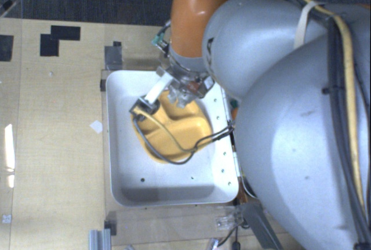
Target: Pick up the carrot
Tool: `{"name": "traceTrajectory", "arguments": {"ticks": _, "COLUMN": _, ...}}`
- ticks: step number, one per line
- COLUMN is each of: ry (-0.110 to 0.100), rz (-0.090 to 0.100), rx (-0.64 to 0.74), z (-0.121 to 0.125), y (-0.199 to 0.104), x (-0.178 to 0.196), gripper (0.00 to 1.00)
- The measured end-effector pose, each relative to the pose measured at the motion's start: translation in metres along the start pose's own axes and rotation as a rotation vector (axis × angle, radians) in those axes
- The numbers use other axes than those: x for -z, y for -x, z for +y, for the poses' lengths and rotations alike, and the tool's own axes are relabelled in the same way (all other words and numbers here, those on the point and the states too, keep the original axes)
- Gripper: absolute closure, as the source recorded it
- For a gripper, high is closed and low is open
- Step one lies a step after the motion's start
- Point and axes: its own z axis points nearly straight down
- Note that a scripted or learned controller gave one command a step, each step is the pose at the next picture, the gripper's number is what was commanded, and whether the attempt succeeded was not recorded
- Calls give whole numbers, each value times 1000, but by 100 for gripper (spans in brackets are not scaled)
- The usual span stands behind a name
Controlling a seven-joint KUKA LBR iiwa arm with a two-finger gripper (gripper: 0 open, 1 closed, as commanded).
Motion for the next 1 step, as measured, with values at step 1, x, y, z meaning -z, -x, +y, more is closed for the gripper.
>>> {"name": "traceTrajectory", "arguments": {"ticks": 1, "ry": 0, "rz": 1, "rx": 7, "z": 0, "y": -2, "x": 10, "gripper": 100}}
